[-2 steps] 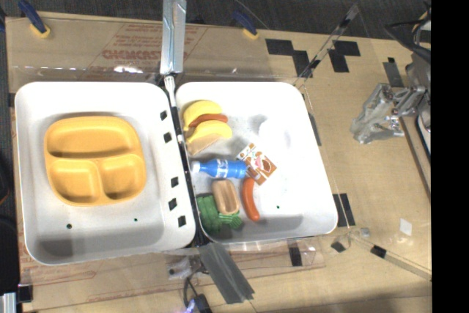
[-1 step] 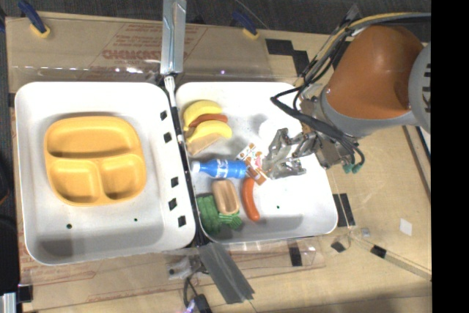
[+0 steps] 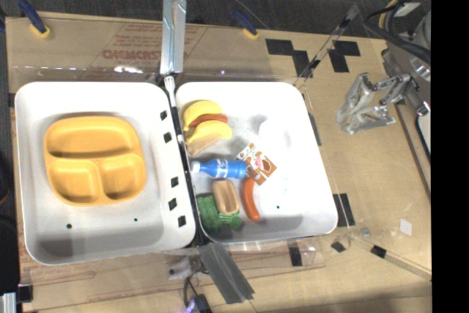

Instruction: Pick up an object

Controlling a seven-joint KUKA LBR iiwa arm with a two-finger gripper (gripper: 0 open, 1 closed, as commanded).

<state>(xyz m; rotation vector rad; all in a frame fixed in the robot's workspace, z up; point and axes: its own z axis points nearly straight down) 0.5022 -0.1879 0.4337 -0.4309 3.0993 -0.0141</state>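
Note:
The right bin (image 3: pixel 293 121) holds a cluster of toy foods along its left side. A yellow piece (image 3: pixel 202 112) lies at the top, with a bun-like sandwich (image 3: pixel 209 133) just below it. Under those lie a blue bottle (image 3: pixel 223 169) on its side and a small printed packet (image 3: pixel 258 162). Lower down are a hot dog in a bun (image 3: pixel 226 196), an orange sausage (image 3: pixel 250 200) and a green piece (image 3: pixel 211 217). My gripper (image 3: pixel 364 105) hangs outside the bins, to the right of the right bin over the bench, well apart from all objects.
The left bin (image 3: pixel 29 216) holds a yellow divided tray (image 3: pixel 95 157). A metal bar (image 3: pixel 173 33) stands at the divider between the bins. Cables and hardware (image 3: pixel 399 11) lie at the far right. Black tape marks (image 3: pixel 308 51) dot the bench.

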